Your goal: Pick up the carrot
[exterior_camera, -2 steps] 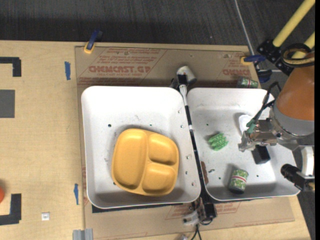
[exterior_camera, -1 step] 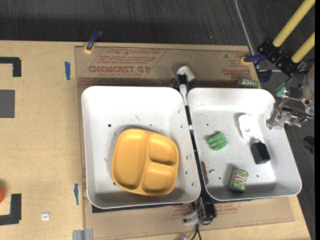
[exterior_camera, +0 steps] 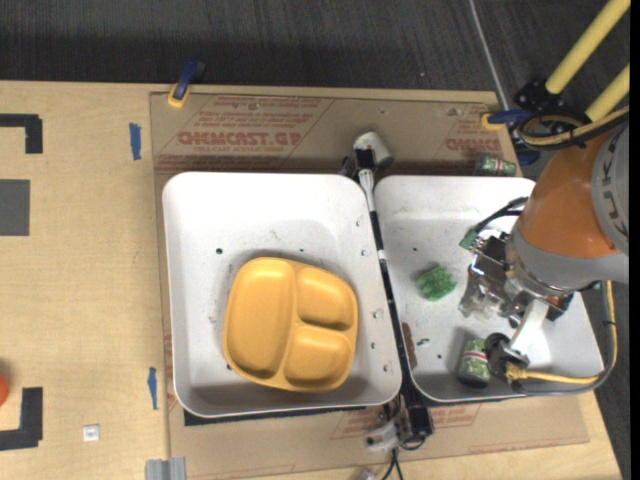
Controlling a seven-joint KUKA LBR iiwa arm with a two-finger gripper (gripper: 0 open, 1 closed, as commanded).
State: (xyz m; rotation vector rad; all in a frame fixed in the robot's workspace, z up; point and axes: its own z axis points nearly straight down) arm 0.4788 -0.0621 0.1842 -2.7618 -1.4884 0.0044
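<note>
Your hand point(exterior_camera: 497, 298) sits low over the right bin point(exterior_camera: 430, 208), tucked under the grey and orange arm point(exterior_camera: 570, 218), and from this slant you cannot tell whether it is open or closed, or whether it has hold of anything. Where the carrot lies you cannot tell either; the arm covers much of that bin's right half, so it may well be underneath, which would explain why the hand is parked there. Just beside the hand, toward the divider, is a small green broccoli-like piece point(exterior_camera: 436, 282), apart from it. A small dark can-like item point(exterior_camera: 473, 360) rests near the bin's front wall, with a yellow cable point(exterior_camera: 560, 376) trailing along that edge. The left bin point(exterior_camera: 200, 218) holds only a yellow divided plate point(exterior_camera: 290, 323), well apart from the hand and likely a distractor. Both bins stand on a cardboard sheet point(exterior_camera: 250, 128) pinned by a blue clamp point(exterior_camera: 185, 83), on a pale wooden tabletop point(exterior_camera: 80, 268) marked with black tape point(exterior_camera: 25, 133). A bit of something orange-red point(exterior_camera: 3, 390) shows at the tabletop's far left edge, too cropped to name. Dark carpeted floor point(exterior_camera: 300, 18) lies beyond, crossed by yellow poles point(exterior_camera: 595, 33)
</note>
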